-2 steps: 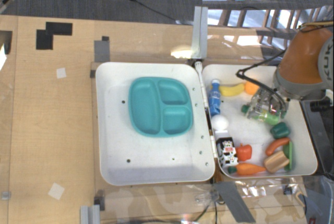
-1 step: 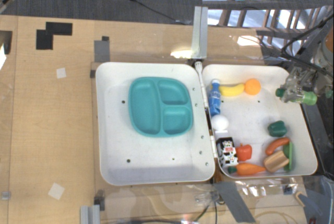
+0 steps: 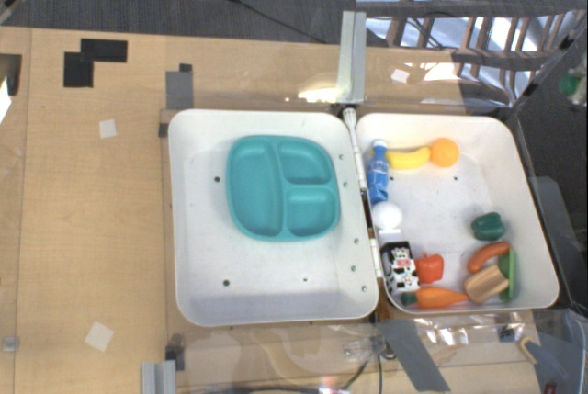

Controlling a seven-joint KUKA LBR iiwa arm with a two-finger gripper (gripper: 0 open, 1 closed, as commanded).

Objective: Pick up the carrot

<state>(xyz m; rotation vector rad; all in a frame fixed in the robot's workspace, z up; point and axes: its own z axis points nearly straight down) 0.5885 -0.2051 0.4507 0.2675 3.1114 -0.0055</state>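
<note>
Gripper state: cannot tell.

Carrot (image 3: 442,297) lies in the right bin (image 3: 459,121), at its near edge, towards the near-left corner. It lies flat, long axis running left-right along the bin's near wall. Its left end is just below a small black-and-white patterned toy (image 3: 399,265) and a red toy (image 3: 430,267), which sit side by side. Whether the carrot touches them, cannot tell. Its right end is just beside a tan bread-like piece (image 3: 485,285).

Rest of the right bin: an orange-red sausage-shaped item (image 3: 487,255) sits tilted above the tan piece. A green strip (image 3: 509,271) lies against their right side, near the right wall. A dark green rounded item (image 3: 488,224) is further back on the right, apart from the others. A white ball (image 3: 387,218) is at the left wall, mid-depth. A blue bottle (image 3: 377,172) lies along the left wall behind the ball, cap towards the far end. A yellow banana (image 3: 409,158) is at the far side, just right of the bottle, with an orange fruit (image 3: 445,151) at its right tip.

Left bin (image 3: 197,273): holds one teal divided plate (image 3: 282,187) with three compartments, one large on the left and two smaller on the right. It sits around the middle, slightly towards the far side.

The two bins stand side by side, inner walls touching, on a light wooden bench (image 3: 83,227).
</note>
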